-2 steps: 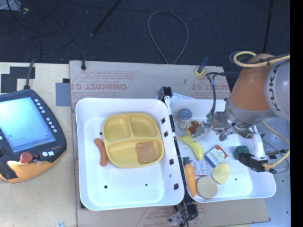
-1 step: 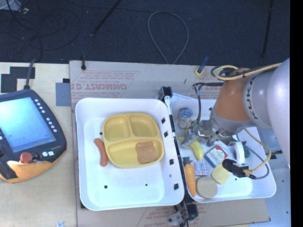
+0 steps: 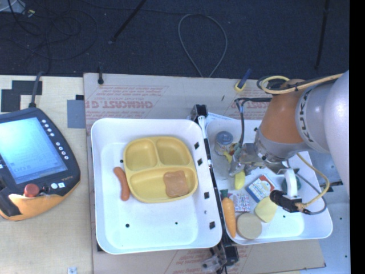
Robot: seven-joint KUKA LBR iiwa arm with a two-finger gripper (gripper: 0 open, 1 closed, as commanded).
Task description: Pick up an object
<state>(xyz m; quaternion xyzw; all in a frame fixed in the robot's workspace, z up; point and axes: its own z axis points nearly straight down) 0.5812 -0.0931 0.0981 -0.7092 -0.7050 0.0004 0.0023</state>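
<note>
Grey metal with an orange band above the wrist, the arm (image 3: 296,124) reached in from the right. Its tool (image 3: 242,164) hung low over the upper middle of the right bin (image 3: 319,230), 1 of 2 shallow white bins set side by side on the desk (image 3: 51,233). Whether the tool was clenched or released could not be told from this slanted view.

Just under the tool lay a small yellow piece (image 3: 239,180); whether the 2 touched could not be told. Beside that piece, to the right, sat a red and blue packet (image 3: 260,187), tilted. Up and to the left of the tool, near the bin's left wall, stood a grey-blue round thing (image 3: 223,137), too blurred to name.

Nearer the bin's front edge, a pale yellow lump (image 3: 266,210) rested just beside a round tan disc (image 3: 249,226). An orange carrot (image 3: 228,216) lay lengthwise along the left wall, close to the disc.

Across the divide, the left bin (image 3: 148,227) carried a yellow plate (image 3: 157,153) with 3 compartments. A brown slab (image 3: 177,183) lay in the right end of its long lower compartment. A reddish sausage (image 3: 122,182) lay on the bin floor just beside the plate's left edge.

Well apart from both bins, at the desk's far left, a handheld control pad (image 3: 31,158) rested with its screen lit.
</note>
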